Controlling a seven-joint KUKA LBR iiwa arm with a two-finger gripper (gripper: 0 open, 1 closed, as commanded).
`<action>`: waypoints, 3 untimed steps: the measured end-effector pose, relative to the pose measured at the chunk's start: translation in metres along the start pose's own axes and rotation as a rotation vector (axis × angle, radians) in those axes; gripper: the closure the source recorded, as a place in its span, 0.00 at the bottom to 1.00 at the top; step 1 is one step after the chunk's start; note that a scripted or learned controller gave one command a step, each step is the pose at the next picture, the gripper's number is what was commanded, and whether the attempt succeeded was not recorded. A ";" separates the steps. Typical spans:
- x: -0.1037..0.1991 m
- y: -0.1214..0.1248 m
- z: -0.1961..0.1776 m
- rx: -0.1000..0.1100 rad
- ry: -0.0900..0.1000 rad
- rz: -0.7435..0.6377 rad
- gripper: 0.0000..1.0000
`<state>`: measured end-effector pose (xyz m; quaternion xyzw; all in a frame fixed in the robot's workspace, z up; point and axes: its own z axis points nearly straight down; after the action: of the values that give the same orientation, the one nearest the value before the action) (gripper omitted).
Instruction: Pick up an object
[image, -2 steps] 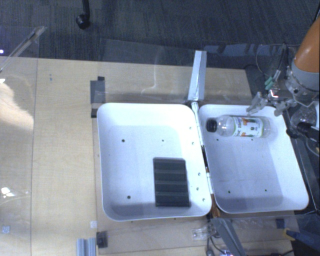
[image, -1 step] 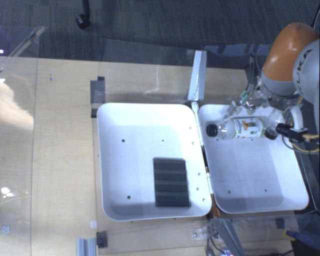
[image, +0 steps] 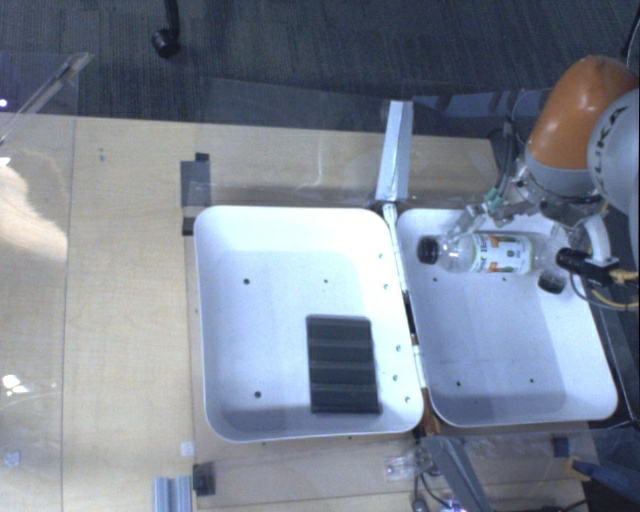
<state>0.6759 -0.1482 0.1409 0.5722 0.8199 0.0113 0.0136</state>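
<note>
- The bottle (image: 482, 252) lies on its side in the far part of the right bin (image: 520, 385), its dark cap (image: 429, 249) pointing toward the wall shared with the left bin (image: 225, 330).
- It looks like clear plastic with a white and orange label around its middle, and appears nearly empty, so I judge it light, smooth and inclined to roll or skid when pushed.
- The walls probably give a little under pressure; a grip across the labelled middle seems the best hold, since the label offers more friction than bare plastic and sits near the balance point.
- The neck by the cap is narrower and easy to slip off.
- The gripper (image: 497, 205) hangs just behind the bottle's far side, close to it; whether its claw is apart or together I cannot tell, as the wrist hides it.
- Nothing shows the bottle being held.
- A dark ribbed block (image: 342, 365) lies flat in the left bin, well apart from the arm (image: 580, 110).
</note>
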 end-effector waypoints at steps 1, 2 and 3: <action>0.037 0.010 -0.062 0.026 0.006 0.057 0.00; 0.025 -0.007 0.053 0.039 0.012 -0.090 0.00; 0.051 -0.049 0.050 0.024 0.007 -0.128 0.00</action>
<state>0.6140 -0.1171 0.0886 0.5186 0.8550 0.0026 0.0046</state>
